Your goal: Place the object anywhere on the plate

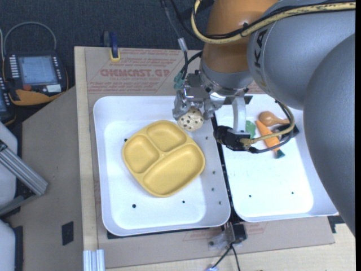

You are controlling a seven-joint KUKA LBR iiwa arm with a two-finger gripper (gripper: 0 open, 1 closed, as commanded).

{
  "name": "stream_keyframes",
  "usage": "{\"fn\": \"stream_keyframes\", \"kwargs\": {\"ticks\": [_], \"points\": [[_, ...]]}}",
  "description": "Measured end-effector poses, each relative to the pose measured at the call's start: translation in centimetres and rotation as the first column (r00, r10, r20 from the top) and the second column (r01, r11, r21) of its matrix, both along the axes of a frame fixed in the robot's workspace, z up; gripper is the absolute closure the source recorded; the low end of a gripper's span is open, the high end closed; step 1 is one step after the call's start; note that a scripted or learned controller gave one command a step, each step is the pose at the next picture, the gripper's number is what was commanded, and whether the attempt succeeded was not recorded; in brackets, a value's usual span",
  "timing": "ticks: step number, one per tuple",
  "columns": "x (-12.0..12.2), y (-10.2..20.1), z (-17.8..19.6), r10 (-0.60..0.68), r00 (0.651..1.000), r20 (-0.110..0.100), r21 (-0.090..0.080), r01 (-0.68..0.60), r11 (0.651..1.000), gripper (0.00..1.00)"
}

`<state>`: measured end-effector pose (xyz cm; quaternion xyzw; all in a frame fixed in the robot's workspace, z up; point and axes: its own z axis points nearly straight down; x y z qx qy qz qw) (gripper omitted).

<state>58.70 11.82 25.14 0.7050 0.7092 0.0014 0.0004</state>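
You see the claw [190,113] hanging over the back edge of the left bin [107,151], just above the far rim of the yellow plate [163,158]. Between its fingers sits a cookie [190,119], a pale round piece dotted with dark chips, so the claw is closed around it. The cookie is right at the plate's upper right corner, overlapping the rim from this angle; you cannot tell from this slant whether it touches the plate or hangs above it.

The plate lies tilted in the middle of the left bin, with two small compartments toward the back and one large compartment toward the front. All three compartments look bare.

The grey arm [304,55] comes in from the right, its orange band [240,10] sitting above the wrist, and it covers much of the right bin [271,196]. A yellow cable loops around the orange band, and a black cable [242,143] trails down from the wrist across the seam between the two bins.

In the right bin, near its back, you can see an orange carrot-like piece [269,137] with a bit of green beside it, and a rounded orange-brown item [268,118] just behind it. Both are partly hidden by the arm and cable.

To the left on the counter [84,95] rests a handheld pendant [35,75] with a small screen.
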Motion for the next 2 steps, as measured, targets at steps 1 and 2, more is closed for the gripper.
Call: {"fn": "stream_keyframes", "kwargs": {"ticks": [1, 2], "points": [[-0.22, 4.92, -2.34, -0.003, 1.000, -0.006, -0.002, 0.003, 1.000, 1.00], [-0.20, 4.75, -2.22, -0.005, 1.000, -0.005, -0.002, 0.005, 1.000, 0.00]]}}
